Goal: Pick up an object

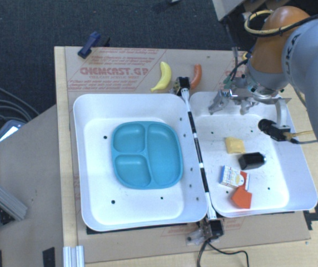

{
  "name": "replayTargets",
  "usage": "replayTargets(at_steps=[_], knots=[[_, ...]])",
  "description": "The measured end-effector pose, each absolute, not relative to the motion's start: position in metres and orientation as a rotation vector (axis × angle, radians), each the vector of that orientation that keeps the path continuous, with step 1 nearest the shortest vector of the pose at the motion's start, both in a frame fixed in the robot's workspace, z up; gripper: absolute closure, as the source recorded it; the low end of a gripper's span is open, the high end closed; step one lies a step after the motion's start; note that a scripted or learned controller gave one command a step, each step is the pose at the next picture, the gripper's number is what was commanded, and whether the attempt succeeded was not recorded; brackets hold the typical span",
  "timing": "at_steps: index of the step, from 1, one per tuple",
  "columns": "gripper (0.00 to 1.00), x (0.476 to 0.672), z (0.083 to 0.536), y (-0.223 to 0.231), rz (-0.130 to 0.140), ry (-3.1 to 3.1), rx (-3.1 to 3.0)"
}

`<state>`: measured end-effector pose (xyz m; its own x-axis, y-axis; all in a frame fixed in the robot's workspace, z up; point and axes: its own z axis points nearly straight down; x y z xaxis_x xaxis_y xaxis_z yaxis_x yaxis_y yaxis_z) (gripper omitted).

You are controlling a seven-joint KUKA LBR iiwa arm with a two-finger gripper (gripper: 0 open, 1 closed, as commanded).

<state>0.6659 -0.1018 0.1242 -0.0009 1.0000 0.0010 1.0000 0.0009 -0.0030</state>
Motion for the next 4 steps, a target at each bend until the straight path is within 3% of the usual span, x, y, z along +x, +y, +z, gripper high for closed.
replayTargets(at_steps=[1, 2, 3, 4], knots=[[0.00, 0.666, 0.084, -0.115, 0.003, -2.219, -2.220], [0.00, 0.664, 0.085, -0.091, 0.002, -2.221, -2.219], [0.00, 0.604, 0.084, -0.103, 0.002, -2.219, -2.221], [0.00, 0.667, 0.085, -0.128, -0.001, -2.223, -2.222]])
